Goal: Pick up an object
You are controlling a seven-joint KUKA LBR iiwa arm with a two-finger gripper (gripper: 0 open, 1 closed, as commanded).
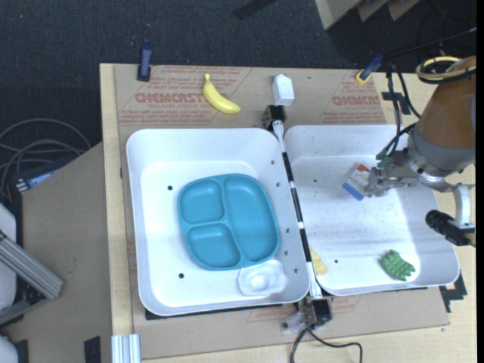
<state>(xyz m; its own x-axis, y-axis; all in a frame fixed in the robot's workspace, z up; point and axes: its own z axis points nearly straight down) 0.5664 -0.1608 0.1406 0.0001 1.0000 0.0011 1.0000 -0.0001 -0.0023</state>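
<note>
Camera view, fixed above, slanted. Item: hand point(372, 181), at the end of the grey arm point(446, 138) with its orange band, reaching in from the right and set low over the upper middle of the right bin point(333, 263); its tip sits at a small blue-and-red object point(355, 184) on the bin floor, seemingly touching it, though how far the hand is spread, and whether anything lies within it, cannot be told at this size. Item: green object point(397, 265), ridged, lying near the right bin's lower right corner, well apart from the hand. Item: left bin point(151, 225), holding a blue divided tray point(227, 219) of three compartments at its centre, with a white dish-like piece point(259, 280) just beside the tray's lower right edge. Item: surface point(121, 165), brown board, printed in red with "CHEMCAST" at upper left and again at upper right; the smaller print below is too fine to read. Item: yellow banana point(219, 97) on the board above the left bin. Item: white block point(283, 89) above the seam between the bins. Item: blue clip point(144, 60) at the board's upper left corner; a second blue-and-yellow clip point(369, 69) at upper right.
</note>
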